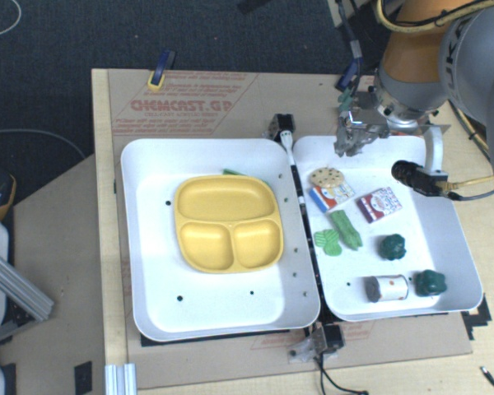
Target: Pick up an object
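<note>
My gripper (347,146) hangs above the back left corner of the right bin (453,229), its fingers pointing down with nothing seen between them. Just in front of it lie a round cookie (326,177) and a blue and white packet (329,195). Further forward are a green pickle-like piece (345,229), a small green leafy piece (328,241), a red box (379,204), a dark green lump (391,246), a white and red can (386,287) on its side and another dark green lump (430,282).
The left bin (148,245) holds a yellow divided plate (228,222), with a green sliver (234,172) at its far edge. A black clamp (281,126) sits between the bins at the back. A black cable part (416,178) hangs over the right bin.
</note>
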Controlling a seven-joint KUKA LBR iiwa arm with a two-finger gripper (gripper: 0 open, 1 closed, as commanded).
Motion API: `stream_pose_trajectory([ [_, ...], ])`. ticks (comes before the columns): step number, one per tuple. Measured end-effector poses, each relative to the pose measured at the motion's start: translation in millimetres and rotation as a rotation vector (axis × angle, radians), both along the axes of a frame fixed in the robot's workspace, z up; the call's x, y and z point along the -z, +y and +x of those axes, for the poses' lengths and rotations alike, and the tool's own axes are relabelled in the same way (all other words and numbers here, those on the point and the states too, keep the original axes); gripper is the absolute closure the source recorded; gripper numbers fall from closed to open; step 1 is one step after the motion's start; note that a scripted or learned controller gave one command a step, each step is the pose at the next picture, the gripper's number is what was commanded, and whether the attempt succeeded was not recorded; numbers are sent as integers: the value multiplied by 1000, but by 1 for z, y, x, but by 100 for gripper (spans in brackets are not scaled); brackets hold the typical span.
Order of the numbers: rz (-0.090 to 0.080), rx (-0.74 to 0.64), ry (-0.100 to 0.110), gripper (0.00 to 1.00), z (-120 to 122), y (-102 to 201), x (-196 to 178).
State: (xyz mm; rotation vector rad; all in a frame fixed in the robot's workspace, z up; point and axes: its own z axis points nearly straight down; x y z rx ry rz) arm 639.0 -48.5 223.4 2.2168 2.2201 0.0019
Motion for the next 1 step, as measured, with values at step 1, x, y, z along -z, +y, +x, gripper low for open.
stream_pose_trajectory([
  [1, 2, 3, 7, 100, -19, -8, -6],
])
